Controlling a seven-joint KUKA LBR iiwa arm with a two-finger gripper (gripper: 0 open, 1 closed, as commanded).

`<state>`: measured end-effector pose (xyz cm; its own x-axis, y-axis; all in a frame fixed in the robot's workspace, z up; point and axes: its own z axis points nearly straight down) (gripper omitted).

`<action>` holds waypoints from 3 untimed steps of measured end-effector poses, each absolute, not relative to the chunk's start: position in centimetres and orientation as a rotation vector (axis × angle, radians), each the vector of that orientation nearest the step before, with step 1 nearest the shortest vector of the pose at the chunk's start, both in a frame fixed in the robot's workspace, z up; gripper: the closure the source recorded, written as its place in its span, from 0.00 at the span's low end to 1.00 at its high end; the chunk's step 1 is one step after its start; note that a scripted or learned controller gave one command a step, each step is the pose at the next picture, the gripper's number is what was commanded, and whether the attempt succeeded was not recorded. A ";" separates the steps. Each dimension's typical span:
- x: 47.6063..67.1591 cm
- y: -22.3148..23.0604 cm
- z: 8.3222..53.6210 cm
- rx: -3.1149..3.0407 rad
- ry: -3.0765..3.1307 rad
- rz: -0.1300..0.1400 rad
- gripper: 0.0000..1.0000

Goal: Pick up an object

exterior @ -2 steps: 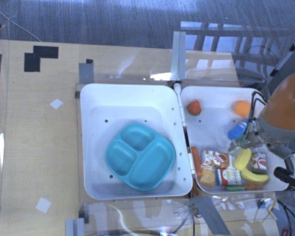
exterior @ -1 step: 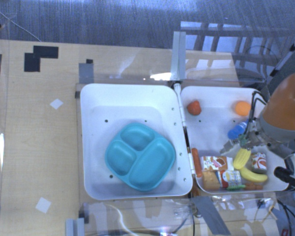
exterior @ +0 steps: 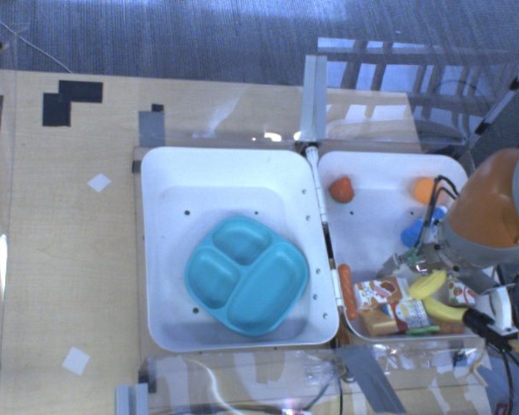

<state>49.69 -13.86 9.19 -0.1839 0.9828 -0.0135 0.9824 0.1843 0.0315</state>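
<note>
The right bin (exterior: 376, 173) holds a heap of small items. A red-orange ball (exterior: 342, 189) lies near its far left, with an orange ball (exterior: 424, 189) and a blue piece (exterior: 412, 234) toward the right. At the front lie a red sausage (exterior: 347, 290), a printed snack packet (exterior: 383, 293), a brown block (exterior: 376, 322) and yellow bananas (exterior: 429, 284). My gripper (exterior: 417, 263) hangs low over the front right of this bin, just above the bananas and the packet. The arm's orange band (exterior: 493, 207) covers the bin's right side.
The left bin (exterior: 169, 232) holds a blue divided plate (exterior: 246, 273) near its front middle. A metal post (exterior: 314, 98) rises behind the ridge where the bins meet. Cables (exterior: 510, 353) trail at the front right.
</note>
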 end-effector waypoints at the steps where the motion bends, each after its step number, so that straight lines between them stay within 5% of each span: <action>1: 49.8 -13.7 10.3 1.986 2.398 0.027 1.00; 2: 49.8 -13.8 10.3 1.985 2.396 0.028 0.00; 3: 49.2 -10.0 9.0 2.352 2.057 0.016 0.00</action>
<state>49.22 -10.01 9.02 0.1333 0.9911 -0.0032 0.9909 -0.1332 0.0196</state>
